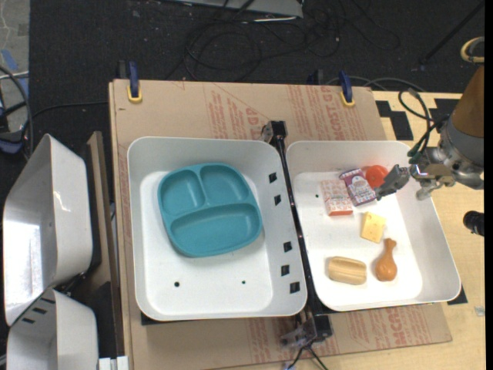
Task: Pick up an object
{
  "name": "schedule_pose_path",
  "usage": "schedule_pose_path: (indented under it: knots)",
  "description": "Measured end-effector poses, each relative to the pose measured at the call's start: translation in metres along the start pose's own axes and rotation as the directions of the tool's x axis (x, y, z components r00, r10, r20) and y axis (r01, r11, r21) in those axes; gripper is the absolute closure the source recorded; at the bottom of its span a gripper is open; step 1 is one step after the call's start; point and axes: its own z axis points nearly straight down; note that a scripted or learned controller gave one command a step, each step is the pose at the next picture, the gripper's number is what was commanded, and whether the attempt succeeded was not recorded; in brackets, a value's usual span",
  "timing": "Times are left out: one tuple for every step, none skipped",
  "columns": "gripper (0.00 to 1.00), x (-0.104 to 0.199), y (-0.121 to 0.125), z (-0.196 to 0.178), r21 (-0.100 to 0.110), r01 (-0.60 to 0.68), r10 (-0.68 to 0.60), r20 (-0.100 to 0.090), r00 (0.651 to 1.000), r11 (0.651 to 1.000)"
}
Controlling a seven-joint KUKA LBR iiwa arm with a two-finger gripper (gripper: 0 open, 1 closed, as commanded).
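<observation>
The right bin (431,284) holds several small items. There is an orange piece (375,173) at the back, a purple and white packet (358,187) and a red and white box (335,198) beside it. A yellow block (373,227), a bread roll (346,270) and a brown drumstick (387,261) lie nearer the front. My gripper (393,182) reaches in from the right at a low slant, its tip just right of the orange piece and the packet. I cannot tell whether it touches either of them.
A teal divided plate (209,209) lies in the left bin (146,284). A black ridge (291,230) separates the two bins. Grey tubs (46,214) stand off the bench at the left. Cables run behind the bench.
</observation>
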Motion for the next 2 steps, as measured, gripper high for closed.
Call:
schedule_pose_path:
  knots:
    - [0.00, 0.001, 0.003, -0.007, -0.013, 0.003, -0.003, 0.003, 1.000, 1.000]
    - [0.00, 0.007, 0.004, 0.038, -0.010, 0.003, -0.003, 0.002, 1.000, 1.000]
